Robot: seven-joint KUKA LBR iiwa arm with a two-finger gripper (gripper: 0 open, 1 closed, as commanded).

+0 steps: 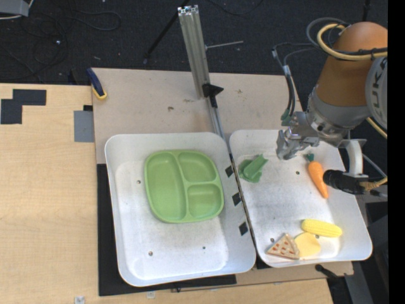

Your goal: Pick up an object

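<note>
My gripper point(290, 149) hangs over the far part of the right bin point(276, 208), with nothing visibly between its metal fingers. A green toy point(253, 168) lies to its left near the bin's far left corner. An orange carrot point(317, 178) lies just to the gripper's right. At the bin's near edge sit a yellow corn cob point(322, 228), a pale yellow piece point(308, 246) and a waffle-patterned wedge point(283, 247).
The left bin point(130, 246) holds a green divided plate point(183, 185). An upright aluminium post point(195, 49) stands behind the bins. Black clips point(235, 198) sit along the seam between the two bins.
</note>
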